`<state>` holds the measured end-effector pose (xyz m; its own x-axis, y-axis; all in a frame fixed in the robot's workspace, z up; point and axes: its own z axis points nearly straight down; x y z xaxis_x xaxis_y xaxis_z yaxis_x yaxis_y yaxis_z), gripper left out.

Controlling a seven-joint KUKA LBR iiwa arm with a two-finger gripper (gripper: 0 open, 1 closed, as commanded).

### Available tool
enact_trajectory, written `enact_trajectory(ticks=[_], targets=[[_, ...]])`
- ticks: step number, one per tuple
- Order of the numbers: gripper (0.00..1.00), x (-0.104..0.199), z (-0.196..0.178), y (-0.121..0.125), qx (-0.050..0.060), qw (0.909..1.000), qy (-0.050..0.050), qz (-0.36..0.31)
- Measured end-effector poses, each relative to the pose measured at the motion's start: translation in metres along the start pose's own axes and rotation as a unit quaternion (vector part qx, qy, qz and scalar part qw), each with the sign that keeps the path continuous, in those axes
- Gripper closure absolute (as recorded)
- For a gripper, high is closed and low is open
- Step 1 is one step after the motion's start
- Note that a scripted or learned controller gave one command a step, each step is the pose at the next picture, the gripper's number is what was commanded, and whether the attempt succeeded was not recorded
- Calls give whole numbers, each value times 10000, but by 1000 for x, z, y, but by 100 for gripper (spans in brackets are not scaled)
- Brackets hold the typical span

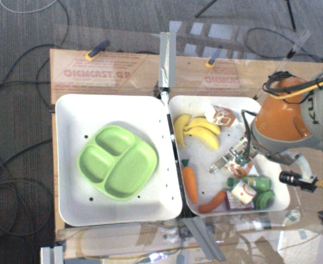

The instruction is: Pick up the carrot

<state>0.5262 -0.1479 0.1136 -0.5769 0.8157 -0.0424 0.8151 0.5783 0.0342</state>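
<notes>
The carrot is orange with a small green top. It lies lengthwise along the left wall of the right bin, near the front. My gripper hangs over the middle of that bin, pointing down and to the left. It is to the right of the carrot and a little farther back, with bare bin floor between them. Nothing shows in its grasp.
Two yellow bananas lie behind the carrot. A red-orange sausage-like piece lies at the front. A small carton and a green bottle crowd the front right corner. A white-orange packet sits at the back. The left bin holds a green divided plate.
</notes>
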Motion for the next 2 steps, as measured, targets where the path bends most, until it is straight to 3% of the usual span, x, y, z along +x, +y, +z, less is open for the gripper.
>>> enact_trajectory(ticks=[1,2], targets=[[0,0,0,0,1,10000,0,0],[0,-68,-26,98,158,9997,201,-19]])
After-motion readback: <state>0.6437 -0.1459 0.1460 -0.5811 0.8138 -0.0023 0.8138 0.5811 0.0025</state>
